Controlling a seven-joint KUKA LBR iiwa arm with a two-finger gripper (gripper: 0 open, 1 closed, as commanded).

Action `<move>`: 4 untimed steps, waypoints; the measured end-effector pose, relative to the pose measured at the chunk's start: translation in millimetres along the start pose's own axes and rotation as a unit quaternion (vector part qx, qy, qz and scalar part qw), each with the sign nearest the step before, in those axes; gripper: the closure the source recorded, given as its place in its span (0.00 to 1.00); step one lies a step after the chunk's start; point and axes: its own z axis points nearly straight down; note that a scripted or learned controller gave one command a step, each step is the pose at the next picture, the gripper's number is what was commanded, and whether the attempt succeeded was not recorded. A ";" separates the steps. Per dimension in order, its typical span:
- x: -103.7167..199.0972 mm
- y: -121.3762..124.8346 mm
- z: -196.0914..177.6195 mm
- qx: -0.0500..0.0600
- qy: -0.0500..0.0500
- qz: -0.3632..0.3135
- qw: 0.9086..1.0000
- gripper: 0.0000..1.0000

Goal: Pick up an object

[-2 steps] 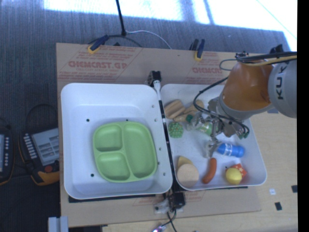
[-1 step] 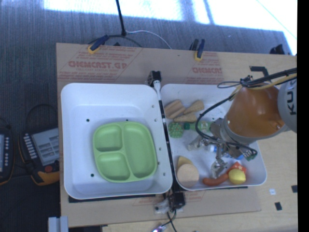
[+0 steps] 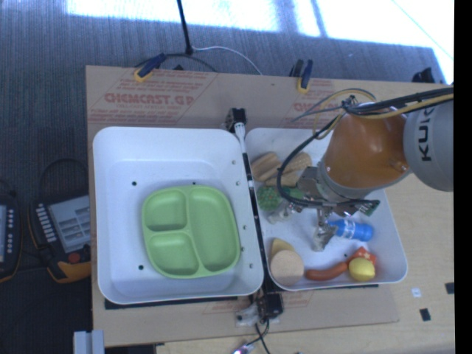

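Sunlit grey carpet (image 3: 44,65) around bench (image 3: 147,98).

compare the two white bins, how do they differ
The left bin holds one green divided plate; the right bin holds several small items, including a blue bottle. The gripper reaches into the right bin, not the left bin. Both are shallow, white, and side by side.

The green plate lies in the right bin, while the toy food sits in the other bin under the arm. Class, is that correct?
Not quite. The camera view shows the green plate in the left bin, not the right one. The rest holds: the toy food, such as the yellow piece, sits in the right bin under the arm.
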 end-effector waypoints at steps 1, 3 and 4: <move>29.5 -5.1 -0.7 0.003 -0.005 -0.192 0.981 0.00; 20.1 -59.5 1.2 -0.003 -0.007 -0.442 0.897 0.00; 64.7 -35.9 -0.1 0.001 -0.008 -0.540 0.842 0.00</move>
